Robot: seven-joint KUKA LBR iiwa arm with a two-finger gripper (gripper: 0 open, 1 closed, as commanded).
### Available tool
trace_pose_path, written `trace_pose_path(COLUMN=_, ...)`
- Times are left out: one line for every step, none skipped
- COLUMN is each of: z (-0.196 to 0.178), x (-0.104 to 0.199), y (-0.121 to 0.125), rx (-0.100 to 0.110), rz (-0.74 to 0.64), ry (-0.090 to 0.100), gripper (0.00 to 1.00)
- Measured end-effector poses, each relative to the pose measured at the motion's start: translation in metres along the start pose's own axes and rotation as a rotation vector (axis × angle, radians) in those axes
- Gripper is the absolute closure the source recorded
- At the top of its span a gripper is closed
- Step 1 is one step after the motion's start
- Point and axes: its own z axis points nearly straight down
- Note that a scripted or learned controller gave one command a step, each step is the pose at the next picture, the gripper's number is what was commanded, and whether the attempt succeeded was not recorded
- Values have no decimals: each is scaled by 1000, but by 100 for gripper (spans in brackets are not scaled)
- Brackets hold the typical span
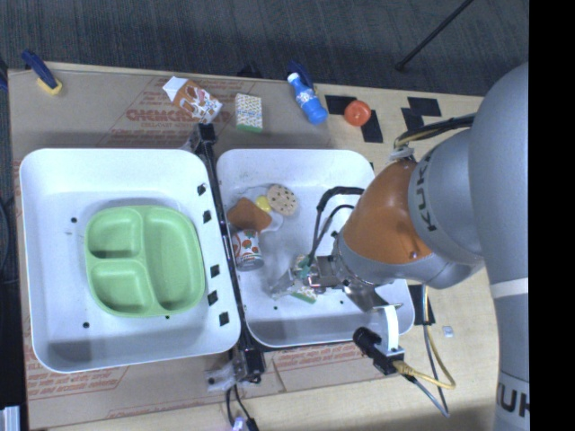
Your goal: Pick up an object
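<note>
Jaws unreadable on our gripper (304, 281). We count one glossy green three-compartment tray (144, 259), one small can (248, 248), one round cookie (283, 199).

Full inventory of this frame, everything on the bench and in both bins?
Bins: 2, white, side by side on the bench.
Tray: 1, green, left bin.
Can: 1, red and white, right bin, left side.
Cookie: 1, tan, right bin, far end.
Brown item: 1, beside the cookie.
Bottle: 1, blue, beyond the bins.
Ball: 1, orange, right of the bottle.
Box: 1, pale, beyond the bins.
Gripper: 1, low in the right bin.
Arm: 1, grey and orange, right.
</note>
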Motion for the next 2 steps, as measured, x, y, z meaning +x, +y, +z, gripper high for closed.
trace_pose_path(z=-10, x=0, y=1, rx=1, rz=-5, ry=0, gripper=100)
trace_pose_path(z=-137, x=35, y=1, rx=-6, rz=1, ry=-2, gripper=100)
